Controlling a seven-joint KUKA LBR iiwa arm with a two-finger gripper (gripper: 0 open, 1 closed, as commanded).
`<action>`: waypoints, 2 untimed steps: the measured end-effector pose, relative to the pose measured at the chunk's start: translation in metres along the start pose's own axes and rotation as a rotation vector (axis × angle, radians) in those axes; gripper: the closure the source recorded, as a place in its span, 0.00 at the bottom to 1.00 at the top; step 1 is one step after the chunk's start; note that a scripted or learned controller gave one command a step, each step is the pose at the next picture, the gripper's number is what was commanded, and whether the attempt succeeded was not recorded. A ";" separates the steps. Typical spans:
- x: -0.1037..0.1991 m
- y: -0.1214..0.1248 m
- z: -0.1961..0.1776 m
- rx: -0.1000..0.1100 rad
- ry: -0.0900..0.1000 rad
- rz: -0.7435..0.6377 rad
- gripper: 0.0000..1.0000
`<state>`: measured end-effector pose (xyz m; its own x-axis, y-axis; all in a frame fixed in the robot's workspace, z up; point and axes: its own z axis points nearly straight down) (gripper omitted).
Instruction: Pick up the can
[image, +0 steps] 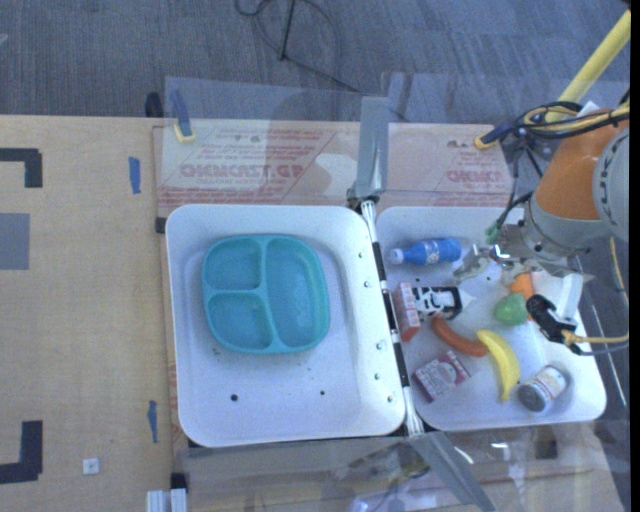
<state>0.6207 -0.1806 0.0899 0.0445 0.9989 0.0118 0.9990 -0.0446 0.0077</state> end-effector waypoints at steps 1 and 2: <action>0.004 -0.035 -0.001 -0.005 0.001 0.199 0.00; -0.010 -0.026 -0.017 0.017 0.018 0.190 0.00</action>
<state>0.5945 -0.1891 0.1064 0.2326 0.9721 0.0294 0.9725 -0.2323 -0.0136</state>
